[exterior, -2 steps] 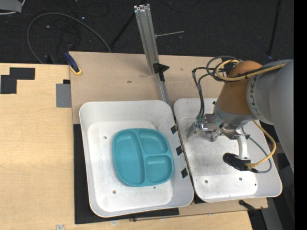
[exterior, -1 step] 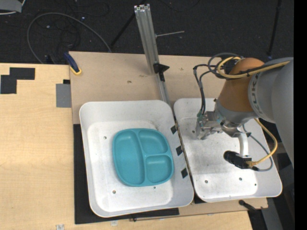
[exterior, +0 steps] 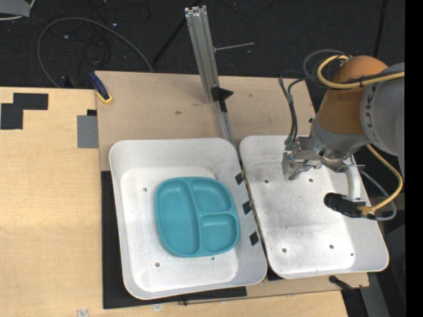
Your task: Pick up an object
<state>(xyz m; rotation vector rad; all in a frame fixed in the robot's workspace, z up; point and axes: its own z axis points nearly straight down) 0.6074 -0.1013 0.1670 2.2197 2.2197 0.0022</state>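
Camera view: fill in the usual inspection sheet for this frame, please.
Surface: two white bins, left bin and right bin, side by side on the bench.
Job's things: teal divided tray lying flat in the left bin.
Clutter: nothing seen in the bins.
Grippers: gripper over the right bin's far part, nothing visibly held.
Cables: yellow cable looping by the wrist.
Surroundings: metal post behind the bins.

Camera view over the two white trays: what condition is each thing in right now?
Teal plastic divided plate: right way up, flat in the left bin, untouched.
Left shallow white bin: holds the plate.
Right shallow white bin: the hand is over its upper part.
Hand: over the right bin, away from the plate.
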